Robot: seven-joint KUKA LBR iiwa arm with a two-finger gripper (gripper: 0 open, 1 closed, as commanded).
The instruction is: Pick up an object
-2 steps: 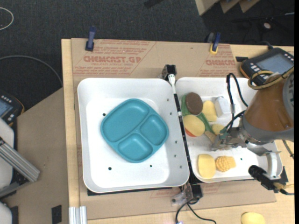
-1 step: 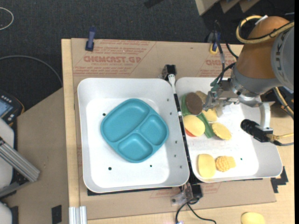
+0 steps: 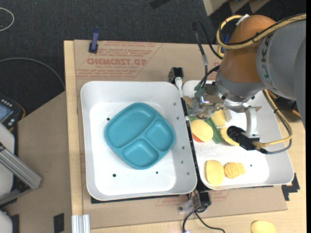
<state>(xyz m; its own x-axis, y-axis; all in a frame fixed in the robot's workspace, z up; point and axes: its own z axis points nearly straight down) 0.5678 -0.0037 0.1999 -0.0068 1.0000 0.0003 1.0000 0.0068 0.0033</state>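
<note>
The arm (image 3: 257,57) is reaching down into the right bin (image 3: 277,171), its wrist hanging over the cluster of toy food at about ten o'clock in that bin. The gripper (image 3: 206,103) is sitting low among the items there, but the wrist is hiding it, so I cannot tell how wide it is standing or whether anything is caught in it.

To do this step well, I judge the descent should be settling on one piece, not the seam between neighbours. The pale yellow rounded piece (image 3: 200,129), with a red sliver under it and a green leaf-like piece (image 3: 214,130) touching it at three o'clock, is lying closest. All look like smooth, glossy moulded plastic that may be slipping sideways under a pinch.

Toward six o'clock in the same bin, a smooth yellow lump (image 3: 214,172) is touching a knobbly yellow corn-like piece (image 3: 233,169), whose ridges should be giving better purchase.

The left bin (image 3: 92,130) is holding a teal divided plate (image 3: 140,135), shallow, matte and broad, a poor fit for two fingers.
</note>
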